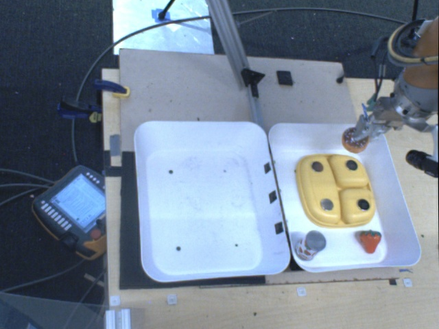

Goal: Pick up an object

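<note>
Right bin (398,184): donut (354,141) directly beneath the jaws (363,126).

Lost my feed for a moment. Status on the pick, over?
Gripper low at the right bin's far edge, on the small round brown object. Grasp unconfirmed. Yellow tray, strawberry and grey-topped cup lie nearer, apart.

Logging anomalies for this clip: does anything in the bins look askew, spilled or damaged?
Nothing stands out. The yellow tray, small can and strawberry sit apart in the right bin; the pincer is over a brown doughnut-like piece at its far edge.
</note>
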Available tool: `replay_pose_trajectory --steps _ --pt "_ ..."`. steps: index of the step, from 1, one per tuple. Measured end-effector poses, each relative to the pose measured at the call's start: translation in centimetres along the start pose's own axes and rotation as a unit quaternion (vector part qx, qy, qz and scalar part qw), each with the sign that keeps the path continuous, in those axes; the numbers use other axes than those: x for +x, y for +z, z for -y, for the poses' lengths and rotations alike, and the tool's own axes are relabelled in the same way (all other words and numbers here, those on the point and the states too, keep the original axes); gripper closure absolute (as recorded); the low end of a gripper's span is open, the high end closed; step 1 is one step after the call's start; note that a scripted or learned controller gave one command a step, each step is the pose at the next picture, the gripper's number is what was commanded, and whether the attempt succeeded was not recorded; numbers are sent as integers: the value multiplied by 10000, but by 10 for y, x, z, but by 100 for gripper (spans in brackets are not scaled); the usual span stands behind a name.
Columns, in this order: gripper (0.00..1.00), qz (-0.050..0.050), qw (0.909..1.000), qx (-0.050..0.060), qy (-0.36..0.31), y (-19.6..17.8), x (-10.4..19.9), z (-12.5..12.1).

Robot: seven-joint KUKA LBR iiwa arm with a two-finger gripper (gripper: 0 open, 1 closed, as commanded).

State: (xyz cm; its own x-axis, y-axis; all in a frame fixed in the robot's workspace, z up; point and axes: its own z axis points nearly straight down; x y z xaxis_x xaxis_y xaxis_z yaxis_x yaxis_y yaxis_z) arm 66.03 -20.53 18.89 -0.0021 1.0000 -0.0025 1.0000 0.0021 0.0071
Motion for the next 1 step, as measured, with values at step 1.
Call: replay_pose_trajectory --steps 1 --pt "100 4 10000 -19 -17 -66 -1 -5"
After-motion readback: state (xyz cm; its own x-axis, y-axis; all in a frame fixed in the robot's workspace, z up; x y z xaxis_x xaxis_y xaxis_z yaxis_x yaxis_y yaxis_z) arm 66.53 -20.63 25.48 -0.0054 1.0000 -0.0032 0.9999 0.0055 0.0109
